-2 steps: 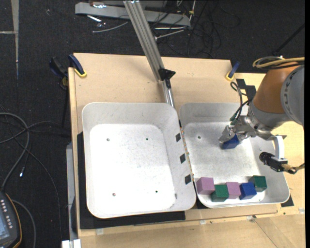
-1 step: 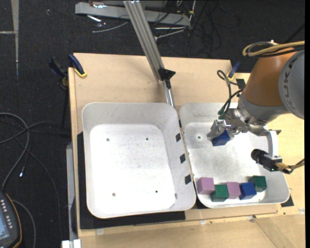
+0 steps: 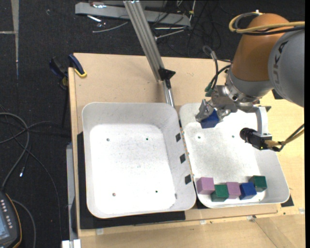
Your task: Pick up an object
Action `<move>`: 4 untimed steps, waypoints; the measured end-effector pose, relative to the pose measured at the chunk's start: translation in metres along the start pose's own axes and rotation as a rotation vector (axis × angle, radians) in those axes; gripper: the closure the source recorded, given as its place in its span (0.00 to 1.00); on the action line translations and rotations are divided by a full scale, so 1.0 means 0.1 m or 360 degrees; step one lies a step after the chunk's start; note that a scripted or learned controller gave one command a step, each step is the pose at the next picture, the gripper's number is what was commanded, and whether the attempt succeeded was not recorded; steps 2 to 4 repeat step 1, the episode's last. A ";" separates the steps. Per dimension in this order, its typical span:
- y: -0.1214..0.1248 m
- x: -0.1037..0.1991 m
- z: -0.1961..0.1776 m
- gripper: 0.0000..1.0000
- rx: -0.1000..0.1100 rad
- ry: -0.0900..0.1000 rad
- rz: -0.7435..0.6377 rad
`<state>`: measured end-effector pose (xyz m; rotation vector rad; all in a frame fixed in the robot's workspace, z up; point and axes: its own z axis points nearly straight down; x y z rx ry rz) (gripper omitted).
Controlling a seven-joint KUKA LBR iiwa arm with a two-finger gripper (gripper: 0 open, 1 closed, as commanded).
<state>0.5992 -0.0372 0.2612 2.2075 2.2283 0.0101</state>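
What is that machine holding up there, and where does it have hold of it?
A blue block, pinched at its upper part in the end effector, above the right bin's far corner.

A pale wooden counter [image 3: 126,82] is seen set on dark carpeted floor [image 3: 34,43], where loose black cables [image 3: 19,140] are strewn at left; a metal stand [image 3: 140,14] is propped behind.

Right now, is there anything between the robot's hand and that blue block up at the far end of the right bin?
Nothing visible does. The hand is right at the blue block, which shows between its fingers, above the right bin. The other blocks sit along the bin's near edge, well apart.
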 end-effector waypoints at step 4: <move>0.08 0.89 0.28 1.00 0.0018 0.0003 0.0000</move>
